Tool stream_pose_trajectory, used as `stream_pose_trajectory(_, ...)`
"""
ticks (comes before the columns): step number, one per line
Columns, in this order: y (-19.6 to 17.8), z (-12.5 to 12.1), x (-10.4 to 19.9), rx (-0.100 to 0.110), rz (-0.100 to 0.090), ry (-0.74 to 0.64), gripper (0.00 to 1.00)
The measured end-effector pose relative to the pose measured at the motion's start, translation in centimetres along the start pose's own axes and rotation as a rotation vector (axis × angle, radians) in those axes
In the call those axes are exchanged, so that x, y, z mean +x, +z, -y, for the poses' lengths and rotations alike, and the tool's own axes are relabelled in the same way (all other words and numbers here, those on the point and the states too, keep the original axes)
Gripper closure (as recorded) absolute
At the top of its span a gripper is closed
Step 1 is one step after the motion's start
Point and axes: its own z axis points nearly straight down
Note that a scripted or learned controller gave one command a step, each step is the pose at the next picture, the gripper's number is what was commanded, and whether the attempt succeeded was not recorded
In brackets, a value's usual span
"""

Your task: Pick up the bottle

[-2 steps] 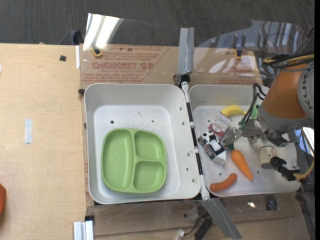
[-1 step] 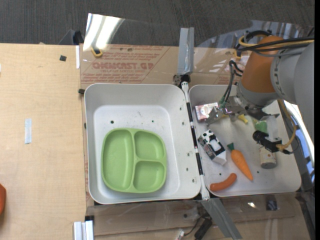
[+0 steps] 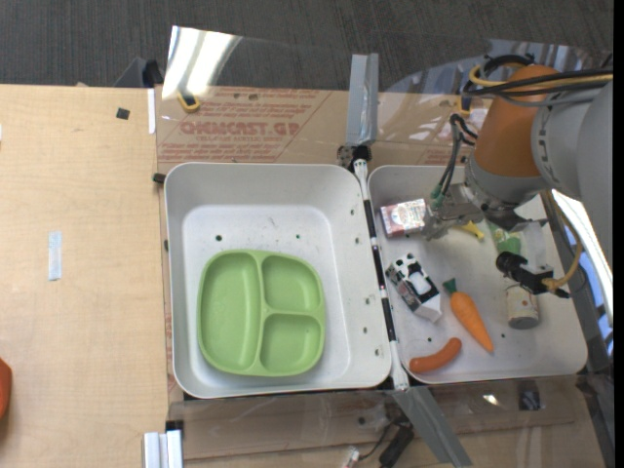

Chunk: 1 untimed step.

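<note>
Two white bins are sitting side by side on the bench (image 3: 78, 261). The left bin (image 3: 185, 203) is holding one light green plate (image 3: 261, 312) with three compartments. The right bin (image 3: 565, 349) is carrying several small things: one orange carrot (image 3: 472, 320) with a green top, one reddish sausage (image 3: 436, 356) near the front wall, one black and white carton (image 3: 414, 287) lying near the dividing wall, one small box with pink and white print (image 3: 403, 218) at the back, and one pale, cork-like cylinder (image 3: 522, 308) on the right side. Something green (image 3: 507, 239) and something yellow (image 3: 474, 229) are showing partly under the arm, and I cannot say if the green one is the bottle. The grey arm with its orange band (image 3: 507, 135) is reaching over the back of the right bin, and the hand (image 3: 441, 217) is hanging just beside the pink box; how wide it is standing I cannot tell, nor whether it is gripping anything. Behind the bins a brown cardboard sheet (image 3: 253, 125) is lying, with red writing that is reading about "CHEMCAST", the rest being blurred. The print on the boxes is too small to read.
</note>
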Motion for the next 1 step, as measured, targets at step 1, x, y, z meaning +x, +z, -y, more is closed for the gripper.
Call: stream_pose_trajectory(1,0.00,0.00,-0.01,0.000,0.000,0.000,0.00)
